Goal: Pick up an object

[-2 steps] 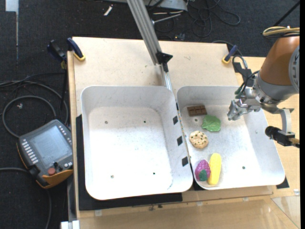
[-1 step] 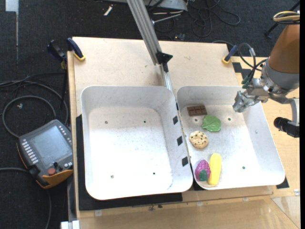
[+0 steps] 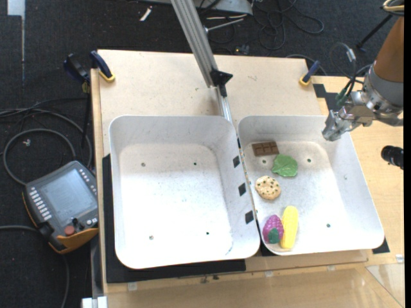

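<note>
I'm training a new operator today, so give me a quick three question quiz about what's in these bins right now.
1. True or false: the chocolate bar lies in the left bin.
2. Which item touches the corn cob? A) cookie B) purple grapes C) green leaf
3. Fill in: the gripper is above the right bin's ____ edge, far or near.

Key: 1 false; 2 B; 3 far.

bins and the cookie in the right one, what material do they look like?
Bins: likely moulded plastic, matte white with faint speckling; rounded corners and thin curled rims suggest it. Cookie: probably a plastic or rubber toy, tan with dark chips; the even round shape and flat colour look moulded, though this view can't rule out real food.
</note>
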Robot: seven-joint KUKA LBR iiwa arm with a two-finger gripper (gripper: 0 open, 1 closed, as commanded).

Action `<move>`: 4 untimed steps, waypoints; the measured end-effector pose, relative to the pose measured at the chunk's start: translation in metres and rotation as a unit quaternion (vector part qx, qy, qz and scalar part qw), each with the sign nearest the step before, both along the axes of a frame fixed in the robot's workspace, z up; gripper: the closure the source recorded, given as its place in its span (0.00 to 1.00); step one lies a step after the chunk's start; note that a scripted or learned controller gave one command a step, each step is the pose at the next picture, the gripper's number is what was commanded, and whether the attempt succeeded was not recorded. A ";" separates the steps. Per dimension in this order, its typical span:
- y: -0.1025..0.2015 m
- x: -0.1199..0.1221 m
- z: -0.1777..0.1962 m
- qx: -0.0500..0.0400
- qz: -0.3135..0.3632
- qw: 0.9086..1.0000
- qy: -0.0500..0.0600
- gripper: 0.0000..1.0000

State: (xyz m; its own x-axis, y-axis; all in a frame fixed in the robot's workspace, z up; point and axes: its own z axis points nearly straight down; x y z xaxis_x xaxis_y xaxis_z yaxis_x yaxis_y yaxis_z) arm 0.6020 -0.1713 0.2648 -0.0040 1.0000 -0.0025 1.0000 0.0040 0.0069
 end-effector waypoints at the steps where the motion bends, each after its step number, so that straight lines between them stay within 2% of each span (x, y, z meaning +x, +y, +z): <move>1: 0.060 -0.010 -0.003 0.002 0.002 1.000 0.004 1.00; 3: 0.166 -0.049 0.001 0.002 0.002 1.000 0.005 1.00; 4: 0.224 -0.059 -0.007 0.002 0.002 1.000 0.004 1.00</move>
